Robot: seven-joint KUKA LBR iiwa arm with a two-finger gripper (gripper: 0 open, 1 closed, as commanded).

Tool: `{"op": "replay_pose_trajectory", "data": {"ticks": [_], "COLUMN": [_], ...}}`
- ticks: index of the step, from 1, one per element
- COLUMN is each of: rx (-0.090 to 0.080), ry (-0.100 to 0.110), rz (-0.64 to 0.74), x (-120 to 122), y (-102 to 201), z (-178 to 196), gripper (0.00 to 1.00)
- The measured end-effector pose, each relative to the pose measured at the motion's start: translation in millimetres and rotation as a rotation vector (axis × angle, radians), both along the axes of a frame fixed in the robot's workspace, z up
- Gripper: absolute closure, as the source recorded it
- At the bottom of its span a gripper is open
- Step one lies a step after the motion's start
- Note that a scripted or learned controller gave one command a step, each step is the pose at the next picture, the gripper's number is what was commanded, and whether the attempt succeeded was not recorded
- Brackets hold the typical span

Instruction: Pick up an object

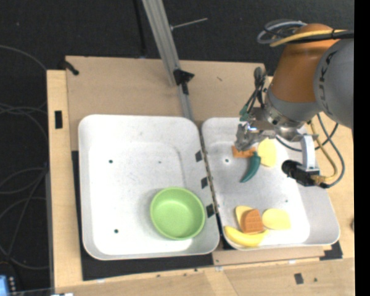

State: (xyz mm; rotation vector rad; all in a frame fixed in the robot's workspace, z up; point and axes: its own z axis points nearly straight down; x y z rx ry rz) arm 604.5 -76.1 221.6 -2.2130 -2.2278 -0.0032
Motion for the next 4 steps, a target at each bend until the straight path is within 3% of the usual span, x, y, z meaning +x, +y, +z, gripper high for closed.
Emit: {"op": "replay_pose_trajectory", "data": {"ticks": [3, 4], "rx": [0.0, 0.0], "ry": [0.001, 0.001], "rz": [0.003, -0.004], "x": [-54.7, -53.9], "y": [161.1, 157.9], "z": [29.7, 29.3], "gripper": [1.0, 0.0]}}
